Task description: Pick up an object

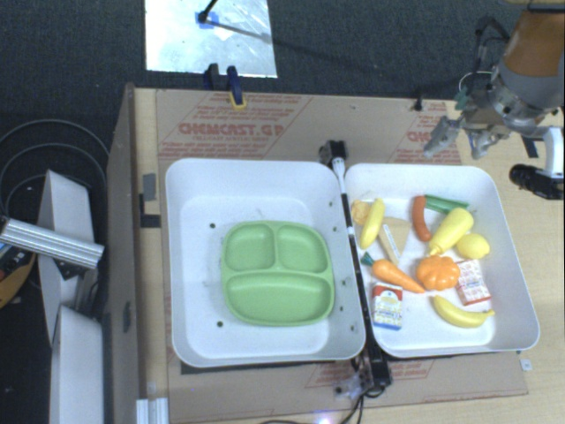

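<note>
My gripper [460,140] hangs open above the far edge of the right bin [516,276], with nothing between its two grey fingers. Below it the right bin holds play food: a red sausage [420,217], a green piece [447,202], a yellow corn cob [451,229], a lemon [473,246], an orange pumpkin [438,272], a carrot [396,275], two bananas [373,221] [459,312], and two small cartons [387,306] [472,281].
The left bin [190,237] holds a green divided plate [278,272]. A black clip [335,153] sits at the far end of the seam between the bins. Cardboard [291,122] lies under both bins.
</note>
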`<action>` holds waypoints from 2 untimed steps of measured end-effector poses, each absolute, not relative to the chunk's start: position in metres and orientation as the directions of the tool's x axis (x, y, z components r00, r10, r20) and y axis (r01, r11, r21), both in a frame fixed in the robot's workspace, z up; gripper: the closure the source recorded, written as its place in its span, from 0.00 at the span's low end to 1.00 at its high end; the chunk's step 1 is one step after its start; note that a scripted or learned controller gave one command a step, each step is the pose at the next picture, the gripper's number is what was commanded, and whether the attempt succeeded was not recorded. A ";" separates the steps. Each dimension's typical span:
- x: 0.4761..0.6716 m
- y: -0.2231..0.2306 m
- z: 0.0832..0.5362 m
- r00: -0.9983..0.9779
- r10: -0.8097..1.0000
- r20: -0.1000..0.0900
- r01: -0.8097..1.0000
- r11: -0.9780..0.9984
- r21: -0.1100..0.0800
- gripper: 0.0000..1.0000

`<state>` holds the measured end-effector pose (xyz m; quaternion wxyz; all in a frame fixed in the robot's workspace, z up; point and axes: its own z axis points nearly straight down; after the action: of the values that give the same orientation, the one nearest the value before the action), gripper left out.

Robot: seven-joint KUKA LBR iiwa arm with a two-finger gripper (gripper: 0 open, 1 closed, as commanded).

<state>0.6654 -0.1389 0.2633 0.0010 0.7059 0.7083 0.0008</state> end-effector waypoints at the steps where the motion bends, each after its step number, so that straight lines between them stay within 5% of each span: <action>1: 0.647 -0.155 0.087 0.000 1.000 0.001 1.000 0.000 -0.009 0.00; 2: 0.648 -0.182 0.085 0.001 1.000 -0.002 1.000 -0.001 0.003 0.00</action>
<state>0.6481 -0.1820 0.0848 0.0018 0.7074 0.7068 0.0006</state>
